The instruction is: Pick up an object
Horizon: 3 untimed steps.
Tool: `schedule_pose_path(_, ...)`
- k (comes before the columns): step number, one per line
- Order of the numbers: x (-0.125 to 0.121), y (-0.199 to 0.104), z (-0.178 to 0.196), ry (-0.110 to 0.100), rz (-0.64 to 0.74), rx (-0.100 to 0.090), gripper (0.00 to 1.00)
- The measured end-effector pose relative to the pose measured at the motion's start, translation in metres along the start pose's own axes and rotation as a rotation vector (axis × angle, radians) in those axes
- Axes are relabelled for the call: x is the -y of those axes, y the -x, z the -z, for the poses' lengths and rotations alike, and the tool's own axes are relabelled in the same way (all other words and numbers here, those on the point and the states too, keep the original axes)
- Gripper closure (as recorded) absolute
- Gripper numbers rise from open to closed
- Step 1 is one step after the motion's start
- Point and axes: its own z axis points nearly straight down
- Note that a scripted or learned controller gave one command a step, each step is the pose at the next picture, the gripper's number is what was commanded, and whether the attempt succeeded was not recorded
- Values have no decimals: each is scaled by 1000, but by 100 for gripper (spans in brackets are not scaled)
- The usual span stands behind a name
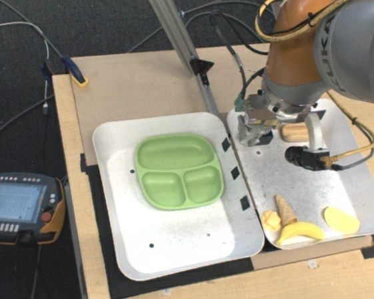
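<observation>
Two white bins, green divided tray in left one, end effector grip state indiscernible, partial "KUKA" lettering on arm

We cannot tell how the gripper stands, for the wrist covers it from above. The arm runs off the top and right edges. The right bin has its far edge hidden under the wrist, which also covers part of a tan cylinder. The handheld pendant is cut by the left edge.
</observation>
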Motion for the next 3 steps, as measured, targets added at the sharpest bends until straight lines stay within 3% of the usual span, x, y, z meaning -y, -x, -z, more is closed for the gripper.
schedule_pose_path(2, 18, -87, 10, 0, 1, 0, 100)
schedule_pose_path(3, 18, -83, 10, 1, -4, 2, 0)
